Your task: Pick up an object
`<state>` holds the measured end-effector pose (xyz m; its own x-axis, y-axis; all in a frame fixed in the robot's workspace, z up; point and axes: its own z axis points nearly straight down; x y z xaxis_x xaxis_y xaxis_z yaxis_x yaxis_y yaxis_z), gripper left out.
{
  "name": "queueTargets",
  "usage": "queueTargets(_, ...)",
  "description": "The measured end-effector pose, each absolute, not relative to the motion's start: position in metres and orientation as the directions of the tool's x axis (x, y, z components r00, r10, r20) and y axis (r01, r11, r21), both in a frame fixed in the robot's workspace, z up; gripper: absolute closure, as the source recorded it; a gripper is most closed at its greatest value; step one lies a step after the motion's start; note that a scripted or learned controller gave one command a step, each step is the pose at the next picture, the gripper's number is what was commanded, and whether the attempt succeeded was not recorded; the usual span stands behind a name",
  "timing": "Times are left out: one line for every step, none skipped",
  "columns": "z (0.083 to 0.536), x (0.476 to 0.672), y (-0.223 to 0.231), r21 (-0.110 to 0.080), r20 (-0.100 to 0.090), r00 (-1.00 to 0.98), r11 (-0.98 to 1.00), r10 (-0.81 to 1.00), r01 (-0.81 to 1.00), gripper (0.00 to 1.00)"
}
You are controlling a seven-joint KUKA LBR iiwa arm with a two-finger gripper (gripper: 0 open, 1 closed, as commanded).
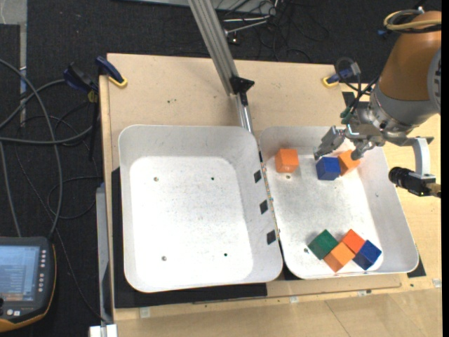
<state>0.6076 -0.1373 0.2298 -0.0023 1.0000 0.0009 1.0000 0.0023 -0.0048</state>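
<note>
Blue, the block [327, 168] sits in the right bin [393, 220] beside an orange block [349, 160], under the spread-open, empty gripper [344, 146], so the reach looks underway; next, lower and close.

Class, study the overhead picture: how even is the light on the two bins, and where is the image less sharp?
Camera view: light is soft and even, the left bin bright white with no harsh glare; small shadows sit beside the blue cube and the orange cube; the hand looks slightly blurred; the dark floor loses detail.
</note>
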Motion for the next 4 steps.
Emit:
queueTargets(0.233,0.609,-0.138,0.000,0.000,-0.002,0.002,1.000,1.000,0.00)
queueTargets(0.169,0.609,-0.135,-0.007,0.001,0.000,0.000,1.000,1.000,0.00)
queueTargets(0.124,0.606,-0.130,-0.004,0.000,0.000,0.000,1.000,1.000,0.00)
queueTargets(0.093,0.605,-0.130,-0.004,0.000,0.000,0.000,1.000,1.000,0.00)
